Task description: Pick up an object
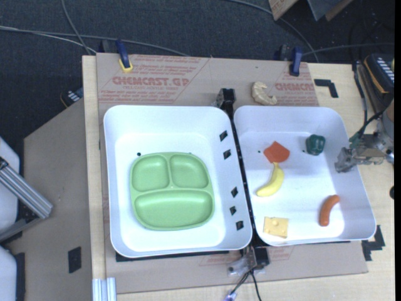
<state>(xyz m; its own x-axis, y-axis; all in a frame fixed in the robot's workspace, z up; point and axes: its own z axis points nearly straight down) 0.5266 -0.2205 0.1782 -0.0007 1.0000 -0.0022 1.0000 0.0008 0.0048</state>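
The right bin (351, 227) holds several small items: a yellow banana (271, 182), an orange-red piece (276, 152), a dark green piece (315, 144), a brown-orange sausage (328, 210) and a yellow cheese square (276, 226). My gripper (346, 160) sits low at the right rim of that bin, just right of the green piece and above the sausage. It is small and partly cut off. Nothing shows as held.
The left bin (116, 168) bears a green divided plate (171, 190). A beige lump (264, 93) lies on the bench behind the bins. Blue clamps (124, 56) (294, 60) grip the board's far edge. Black clips line the wall between the bins.
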